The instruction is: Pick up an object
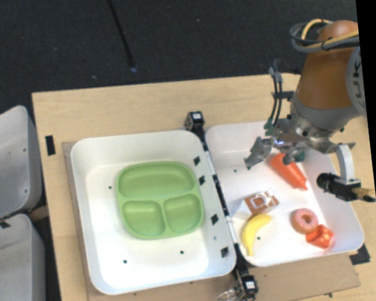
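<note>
The gripper [278,149] is hovering over the right bin [230,142] beside an orange carrot [290,171] — finger state impossible to tell — and centring on the carrot before descending looks wise.

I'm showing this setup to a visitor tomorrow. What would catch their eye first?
Probably the green divided plate, alone in the left bin. Next, the bright toy food in the right bin: a carrot just below the gripper, with a banana and pink donut nearer the front.
</note>
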`<action>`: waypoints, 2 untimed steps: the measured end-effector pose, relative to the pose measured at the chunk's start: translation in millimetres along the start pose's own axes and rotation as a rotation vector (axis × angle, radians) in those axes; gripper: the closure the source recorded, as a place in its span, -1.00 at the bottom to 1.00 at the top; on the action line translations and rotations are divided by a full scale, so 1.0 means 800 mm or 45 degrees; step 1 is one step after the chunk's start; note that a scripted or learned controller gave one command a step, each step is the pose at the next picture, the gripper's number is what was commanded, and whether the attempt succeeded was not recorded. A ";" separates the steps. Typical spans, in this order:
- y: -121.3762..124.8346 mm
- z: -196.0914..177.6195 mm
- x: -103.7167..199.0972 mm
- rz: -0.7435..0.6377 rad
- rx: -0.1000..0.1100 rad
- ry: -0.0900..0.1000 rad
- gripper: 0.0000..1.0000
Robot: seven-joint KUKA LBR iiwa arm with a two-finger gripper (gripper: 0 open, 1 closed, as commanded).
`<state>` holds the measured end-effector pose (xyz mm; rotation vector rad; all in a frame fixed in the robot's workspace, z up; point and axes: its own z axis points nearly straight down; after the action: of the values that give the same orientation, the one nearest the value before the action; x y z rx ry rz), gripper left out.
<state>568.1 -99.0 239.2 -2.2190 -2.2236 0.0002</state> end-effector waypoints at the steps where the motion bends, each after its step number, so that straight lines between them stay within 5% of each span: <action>1: -0.001 0.058 -0.011 0.003 0.006 -0.001 -1.00; 2: 0.000 0.112 -0.011 0.005 0.006 -0.001 -1.00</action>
<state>568.5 -107.7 149.5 -2.2211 -2.2174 0.0069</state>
